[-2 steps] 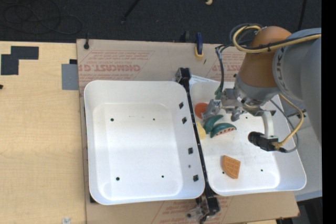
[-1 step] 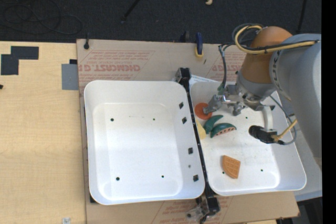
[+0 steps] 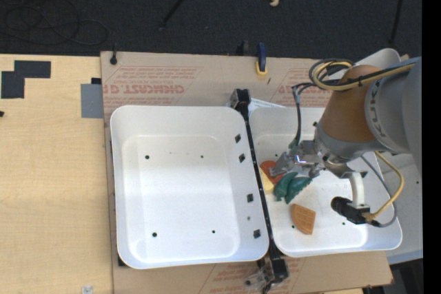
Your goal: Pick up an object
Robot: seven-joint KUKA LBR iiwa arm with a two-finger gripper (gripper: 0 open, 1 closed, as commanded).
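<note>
Under pincer [image 3: 288,167] — one teal [image 3: 292,186], one tan object [image 3: 303,218].

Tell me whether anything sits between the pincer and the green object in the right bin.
Nothing visible does. The pincer is low in the right bin, right at the upper edge of the green object. A red object lies just beside it toward the divider, and an orange piece lies nearer the bin's front, both off to the side.

Two bins side by side, left bin [image 3: 131,148], objects [image 3: 293,186] in right bin [image 3: 386,241].
</note>
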